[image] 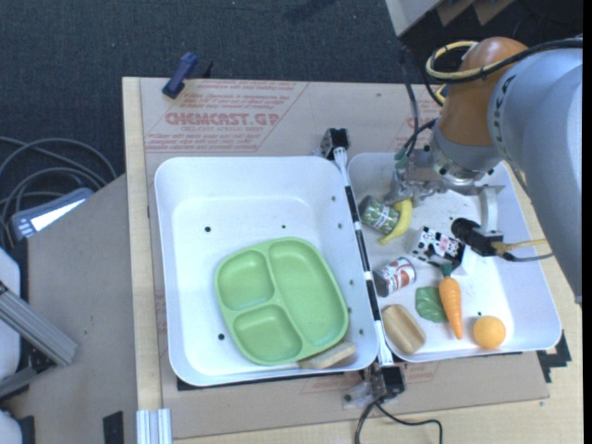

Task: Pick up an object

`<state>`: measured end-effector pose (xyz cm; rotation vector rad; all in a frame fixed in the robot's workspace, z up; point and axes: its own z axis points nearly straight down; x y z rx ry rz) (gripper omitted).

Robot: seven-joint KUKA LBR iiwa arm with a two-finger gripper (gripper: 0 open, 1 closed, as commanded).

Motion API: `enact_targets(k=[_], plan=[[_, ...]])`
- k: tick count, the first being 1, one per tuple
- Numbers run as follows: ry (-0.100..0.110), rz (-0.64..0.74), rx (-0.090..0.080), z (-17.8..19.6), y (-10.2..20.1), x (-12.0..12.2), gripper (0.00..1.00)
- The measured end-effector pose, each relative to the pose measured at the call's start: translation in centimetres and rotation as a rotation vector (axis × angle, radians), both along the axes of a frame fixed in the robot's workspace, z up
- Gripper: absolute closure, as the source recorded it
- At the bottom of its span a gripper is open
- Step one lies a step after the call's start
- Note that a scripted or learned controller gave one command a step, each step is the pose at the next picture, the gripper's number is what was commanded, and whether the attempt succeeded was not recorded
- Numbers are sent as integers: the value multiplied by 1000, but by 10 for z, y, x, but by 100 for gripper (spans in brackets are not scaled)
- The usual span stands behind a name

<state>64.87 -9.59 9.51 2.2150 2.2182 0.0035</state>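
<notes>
My gripper (405, 191) hangs low over the back left of the right bin (527, 248), just above a small green can (376, 215) and a yellow banana (400, 221) that lie side by side. Whether it touches either one is hidden by the wrist. Further forward in that bin lie a black-and-white cow-patterned toy (435, 245), a red and white can (398, 274), a green leafy piece (428, 303), a carrot (451, 305), an orange (488, 331) and a bread roll (402, 328).
The left bin (185, 202) holds a green divided plate (277, 299) and a tan block (326, 357) at its front edge. A black clip (335, 141) joins the bins at the back. The grey arm (546, 128) covers the right bin's back right.
</notes>
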Motion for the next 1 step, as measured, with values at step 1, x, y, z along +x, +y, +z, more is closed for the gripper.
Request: enact_targets(k=[1], plan=[[1,0,2,91,52,-35,100]])
